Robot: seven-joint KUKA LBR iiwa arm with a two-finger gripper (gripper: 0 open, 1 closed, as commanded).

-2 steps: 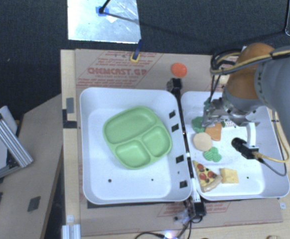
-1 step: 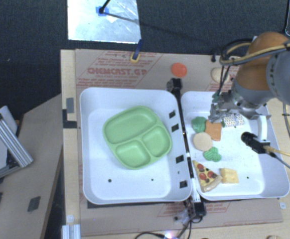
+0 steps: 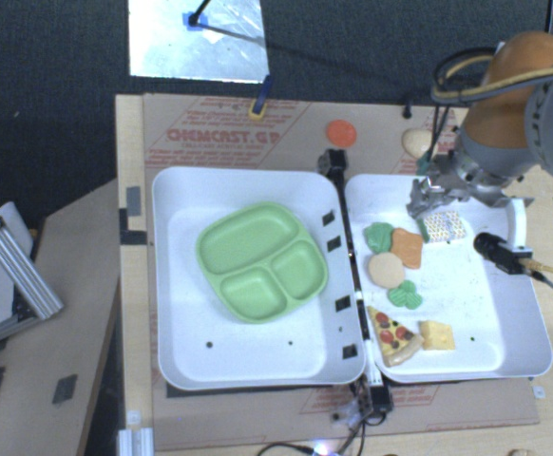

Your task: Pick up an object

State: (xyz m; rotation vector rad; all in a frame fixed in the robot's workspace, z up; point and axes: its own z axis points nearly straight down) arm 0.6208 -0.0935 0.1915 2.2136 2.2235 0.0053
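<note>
My gripper [image 3: 426, 203] hangs low over the far part of the right bin [image 3: 505, 345], just left of a white dotted piece [image 3: 444, 226]. In front of it lie a green leafy piece [image 3: 379, 237], an orange piece [image 3: 409, 248] and a round beige cookie [image 3: 386, 271]. Nearer the front are a small green broccoli [image 3: 407, 295], a pizza slice [image 3: 396, 336] and a yellow cheese wedge [image 3: 437, 334]. I see nothing held between the gripper and the bin floor.
The left bin [image 3: 177, 350] holds a green divided plate [image 3: 261, 260]. Behind the bins, on the cardboard, lie an orange disc [image 3: 341, 133] and a beige lump [image 3: 415, 142]. A ridge with black clips [image 3: 346, 255] separates the bins.
</note>
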